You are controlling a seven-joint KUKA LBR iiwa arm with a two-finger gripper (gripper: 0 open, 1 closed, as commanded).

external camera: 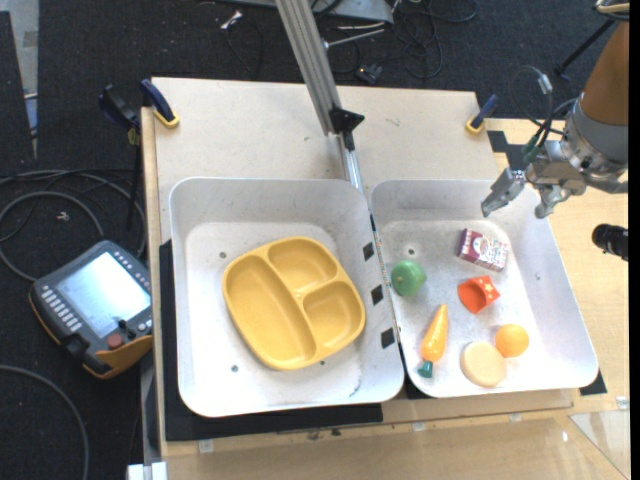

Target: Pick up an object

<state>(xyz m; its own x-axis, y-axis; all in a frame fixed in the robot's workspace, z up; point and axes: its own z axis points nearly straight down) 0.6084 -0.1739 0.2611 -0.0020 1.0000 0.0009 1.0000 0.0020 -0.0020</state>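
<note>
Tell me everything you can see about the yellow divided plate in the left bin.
The yellow divided plate is a rounded-square dish, apparently smooth plastic, with raised ridges splitting it into three compartments: one long section along its left side and two smaller ones on the right. It lies flat and right way up, turned at a slant, on the floor of the left white bin, roughly at its centre. Nothing sits in its compartments, and nothing touches it but the bin beneath.
</note>
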